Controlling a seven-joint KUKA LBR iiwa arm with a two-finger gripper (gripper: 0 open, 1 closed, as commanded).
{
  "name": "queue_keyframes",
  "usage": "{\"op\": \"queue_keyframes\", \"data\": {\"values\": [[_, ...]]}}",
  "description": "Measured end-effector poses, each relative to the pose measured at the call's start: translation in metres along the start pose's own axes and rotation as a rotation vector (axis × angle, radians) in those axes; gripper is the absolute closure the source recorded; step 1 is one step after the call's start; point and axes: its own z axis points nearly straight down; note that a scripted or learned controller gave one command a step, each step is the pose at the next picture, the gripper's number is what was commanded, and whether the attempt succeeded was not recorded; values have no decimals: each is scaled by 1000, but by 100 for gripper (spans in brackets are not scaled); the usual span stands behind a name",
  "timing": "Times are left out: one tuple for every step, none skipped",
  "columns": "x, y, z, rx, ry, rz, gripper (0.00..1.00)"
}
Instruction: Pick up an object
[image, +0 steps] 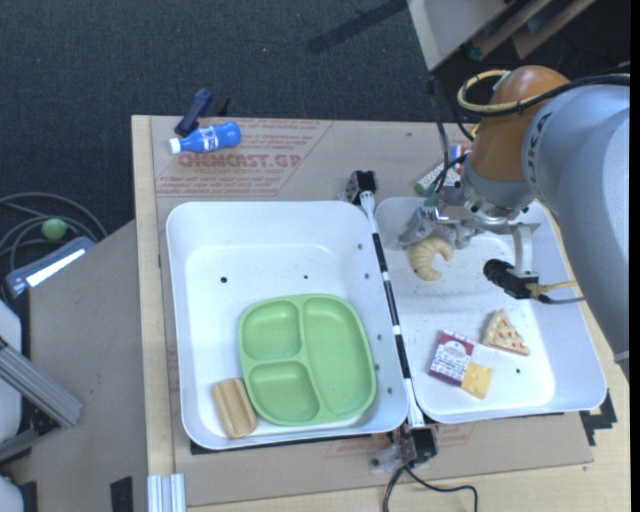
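My gripper (432, 236) is low over the back left of the right bin (570, 395), directly above a tan croissant (430, 260). The croissant's top meets the gripper's underside, and the wrist hides whether it is held. Nearer the front of the same bin lie a pizza slice (505, 335), a red packet (452, 356) and a yellow cheese block (477, 380).
The left bin (200, 250) holds a green divided plate (305, 358) and a tan wafer (233, 407) at its front left corner. A blue and white bottle (205, 137) lies on the bench behind the bins. The ridge between the bins runs just left of the croissant.
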Motion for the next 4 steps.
{"op": "queue_keyframes", "data": {"values": [[8, 0, 0, 1, 1, -1, 0], [7, 0, 0, 2, 1, -1, 0], [6, 0, 0, 1, 0, -1, 0], [6, 0, 0, 1, 0, -1, 0]]}}
